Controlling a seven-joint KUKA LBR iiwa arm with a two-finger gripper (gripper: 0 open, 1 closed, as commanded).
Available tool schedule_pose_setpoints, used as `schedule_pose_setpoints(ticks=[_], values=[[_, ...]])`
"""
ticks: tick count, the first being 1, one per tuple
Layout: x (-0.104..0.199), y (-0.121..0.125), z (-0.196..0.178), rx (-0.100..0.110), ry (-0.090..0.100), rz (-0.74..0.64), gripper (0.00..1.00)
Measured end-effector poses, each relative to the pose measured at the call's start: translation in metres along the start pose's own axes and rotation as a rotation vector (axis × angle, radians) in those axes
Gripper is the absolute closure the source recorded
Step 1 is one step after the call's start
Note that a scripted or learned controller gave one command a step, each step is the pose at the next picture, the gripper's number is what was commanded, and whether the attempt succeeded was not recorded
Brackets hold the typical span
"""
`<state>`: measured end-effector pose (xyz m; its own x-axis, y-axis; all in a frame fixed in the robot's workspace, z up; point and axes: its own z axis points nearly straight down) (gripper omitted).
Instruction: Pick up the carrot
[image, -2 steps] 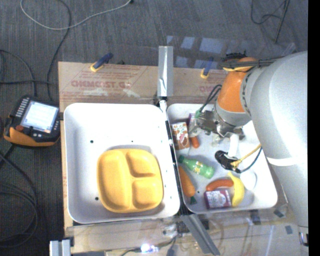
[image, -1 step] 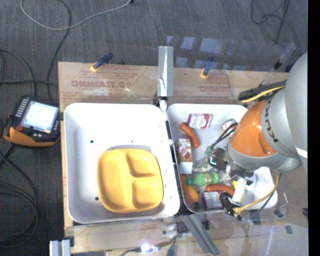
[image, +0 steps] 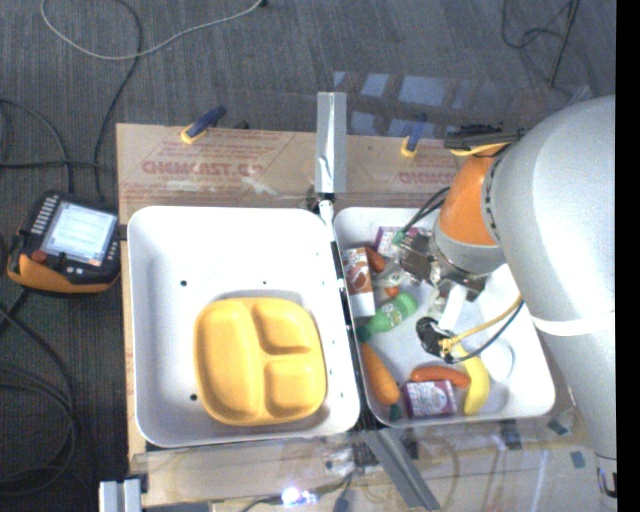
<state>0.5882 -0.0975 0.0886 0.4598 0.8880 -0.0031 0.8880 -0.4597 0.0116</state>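
End effector (image: 408, 262) is hovering in the right bin (image: 525, 385); its grip state cannot be told.
Carrot (image: 378, 372) is lying apart from it, toward the view's lower left.

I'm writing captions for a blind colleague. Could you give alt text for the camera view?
A grey robot arm reaches from the right over the right white bin, its gripper above packets and green items near the back. The carrot lies apart from it by that bin's left wall, and the left bin holds a yellow divided tray.
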Motion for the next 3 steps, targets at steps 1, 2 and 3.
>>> schedule_pose_setpoints(ticks=[1, 2, 3], values=[[-0.001, -0.001, -0.007, 0.006, -0.005, -0.002, 1.00], [0.004, -0.043, -0.092, 0.019, -0.009, 0.368, 1.00], [0.044, -0.117, -0.092, 0.022, -0.007, 0.294, 1.00]])
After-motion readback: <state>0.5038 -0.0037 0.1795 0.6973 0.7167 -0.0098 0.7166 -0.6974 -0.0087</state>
